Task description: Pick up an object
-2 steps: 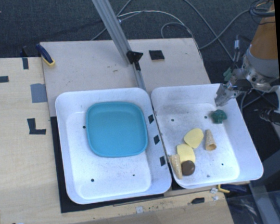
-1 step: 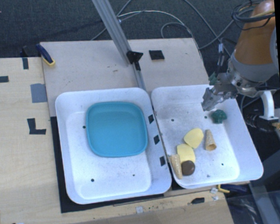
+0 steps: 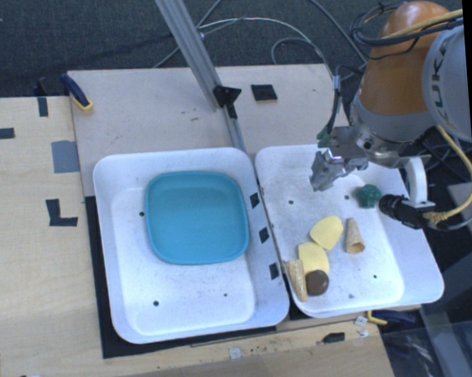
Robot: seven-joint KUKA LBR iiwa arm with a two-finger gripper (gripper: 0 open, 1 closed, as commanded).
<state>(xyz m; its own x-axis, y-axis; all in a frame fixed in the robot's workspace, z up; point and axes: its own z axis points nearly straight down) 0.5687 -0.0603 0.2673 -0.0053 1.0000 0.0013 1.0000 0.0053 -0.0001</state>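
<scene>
two white bins (image 3: 132, 314), blue plate (image 3: 196, 217) left, jaws above right

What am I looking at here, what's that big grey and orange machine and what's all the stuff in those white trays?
It is a robot arm, seen by one camera fixed above the bench and looking down at a slant. The arm reaches in from the right, and its metal two-finger hand hangs over the right shallow white bin. That bin holds small toy-like pieces: a round yellow piece, a yellow block, a brown ball, a tan cone and a small green lump. The left white bin holds a square blue plate. I see nothing between the hand's fingers.
</scene>
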